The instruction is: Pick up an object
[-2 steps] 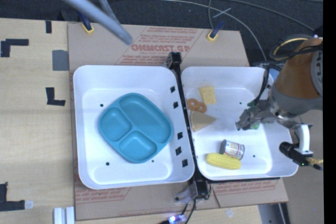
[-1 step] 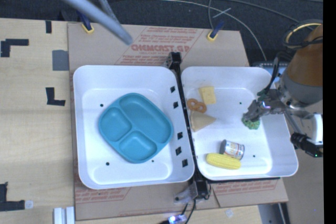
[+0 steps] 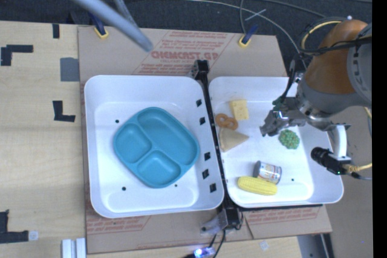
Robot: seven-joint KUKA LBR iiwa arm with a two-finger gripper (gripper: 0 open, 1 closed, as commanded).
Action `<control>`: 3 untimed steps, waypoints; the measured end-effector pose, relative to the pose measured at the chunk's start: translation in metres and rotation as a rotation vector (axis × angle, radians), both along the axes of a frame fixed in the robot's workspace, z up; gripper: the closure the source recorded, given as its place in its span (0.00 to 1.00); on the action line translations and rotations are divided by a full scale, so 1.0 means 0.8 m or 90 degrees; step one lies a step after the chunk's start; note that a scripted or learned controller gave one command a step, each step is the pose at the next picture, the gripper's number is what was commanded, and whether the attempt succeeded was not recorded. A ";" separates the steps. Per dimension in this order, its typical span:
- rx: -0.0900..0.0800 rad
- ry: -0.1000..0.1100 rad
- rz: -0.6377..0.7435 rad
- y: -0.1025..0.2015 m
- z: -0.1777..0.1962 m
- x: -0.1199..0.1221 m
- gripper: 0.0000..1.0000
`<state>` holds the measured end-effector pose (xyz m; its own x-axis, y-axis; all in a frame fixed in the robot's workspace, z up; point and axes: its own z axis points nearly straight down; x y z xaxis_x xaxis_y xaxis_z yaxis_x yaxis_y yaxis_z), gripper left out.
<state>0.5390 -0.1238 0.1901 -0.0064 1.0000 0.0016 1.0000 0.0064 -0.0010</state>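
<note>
The tool (image 3: 273,124) is seen low over the right bin (image 3: 326,190), at the end of the grey arm (image 3: 338,78) with its orange band, which reaches in from the right. Whether anything is gripped cannot be told, since the dark tip is small and blurred against the white floor of the bin; nothing can be made out between its parts. Just to the right of the tool, close beside it and perhaps touching it, a small green broccoli-like piece (image 3: 289,139) is found on the bin floor. To the left of the tool, a yellow cheese block (image 3: 240,110) is placed near the upper left of the same bin, with a brown pretzel (image 3: 227,122) just below and left of it, and a pale wedge-shaped piece (image 3: 233,140) lying directly beneath the pretzel, near the divider between the bins. Nearer the front edge of the bin, a small metal can (image 3: 267,172) is laid on its side, and a yellow corn cob (image 3: 257,186) is set just below it, the two touching or nearly so. The left bin (image 3: 97,130) is occupied by a blue compartment plate (image 3: 156,146) with three sections, resting about at its middle. Both bins are carried side by side on a cardboard sheet (image 3: 181,48) spread over the desk (image 3: 36,130), which is marked with black tape pieces. Dark cables (image 3: 254,3) are run across the top of the view behind the bins.
</note>
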 end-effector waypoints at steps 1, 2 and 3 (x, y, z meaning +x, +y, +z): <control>0.000 0.000 0.000 0.058 -0.002 0.012 1.00; 0.000 0.000 0.001 0.130 -0.005 0.035 1.00; 0.000 -0.001 0.000 0.184 0.015 0.053 1.00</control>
<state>0.5815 0.0235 0.2021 -0.0060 1.0000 0.0011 1.0000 0.0060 0.0001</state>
